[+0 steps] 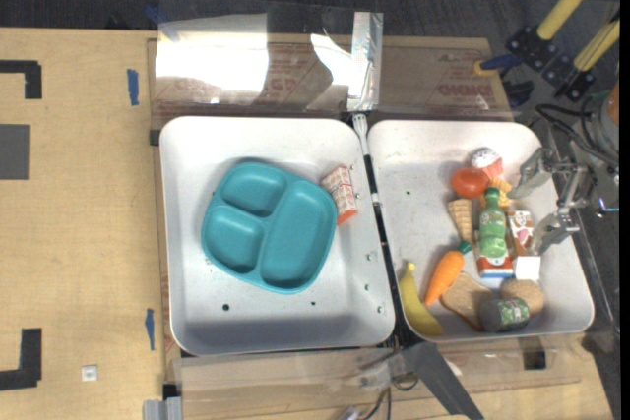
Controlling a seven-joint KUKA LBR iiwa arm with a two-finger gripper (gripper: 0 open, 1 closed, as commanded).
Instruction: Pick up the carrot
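While the tan wooden bench stretches off to the side, two shallow white plastic bins sit on it side by side, their inner walls touching. Of the pair, the left-hand bin carries a teal three-compartment plastic plate, with a small red-and-white printed carton lying tilted just beside the plate's upper right rim. Over in the right-hand bin lies a cluster of toy food. Its yellow plastic banana curves along the lower left corner, and the orange plastic carrot with its green top lies tilted just beside that banana, its tip pointing down-left, nothing gripping it. Near the carrot stands a green-and-white labelled bottle, with a round red tomato above it and a dark green can below. My end effector, grey metal, hangs at the right rim of that bin, apart from the carrot; whether its fingers are spread or pressed together I cannot tell.
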